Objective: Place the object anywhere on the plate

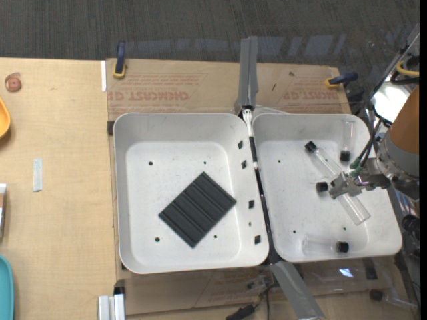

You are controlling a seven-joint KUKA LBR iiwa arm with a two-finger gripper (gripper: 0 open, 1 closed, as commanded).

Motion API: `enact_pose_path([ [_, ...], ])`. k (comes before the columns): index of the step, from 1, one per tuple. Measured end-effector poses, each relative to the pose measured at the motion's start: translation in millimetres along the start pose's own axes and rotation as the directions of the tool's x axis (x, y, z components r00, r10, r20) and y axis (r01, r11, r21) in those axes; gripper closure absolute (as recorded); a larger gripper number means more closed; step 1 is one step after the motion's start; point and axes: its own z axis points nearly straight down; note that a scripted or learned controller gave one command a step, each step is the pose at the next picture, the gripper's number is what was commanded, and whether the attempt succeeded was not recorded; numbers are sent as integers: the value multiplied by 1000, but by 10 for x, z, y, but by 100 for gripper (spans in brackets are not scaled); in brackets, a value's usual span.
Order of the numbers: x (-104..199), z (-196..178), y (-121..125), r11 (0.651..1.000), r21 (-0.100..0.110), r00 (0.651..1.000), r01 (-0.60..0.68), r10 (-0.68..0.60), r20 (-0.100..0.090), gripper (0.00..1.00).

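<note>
A dark grey ridged square plate lies turned like a diamond on the floor of the left bin. Several clear plastic tubes with black caps lie in the right bin. One tube runs slantwise from a black cap at its left end toward the bin's lower right. My gripper hangs low right over this tube's upper part, and its body hides where they meet. Whether anything is held cannot be made out. Another tube lies just up and left of the gripper.
A third tube lies along the right bin's front wall, and another stands near its far right corner. A metal divider bar runs between the bins at the back. Clamps hold the cardboard sheet under the bins.
</note>
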Motion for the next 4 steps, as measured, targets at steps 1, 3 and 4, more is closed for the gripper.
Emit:
enact_pose_path([
  [1, 603, -696, 1185, 997, 2, 997, 80, -80, 1, 100],
  [3, 2084, -100, 557, 694, 2, 694, 720, -720, -2, 100],
  [4, 2419, -429, 980, 444, -1, 444, 896, -896, 1, 100],
])
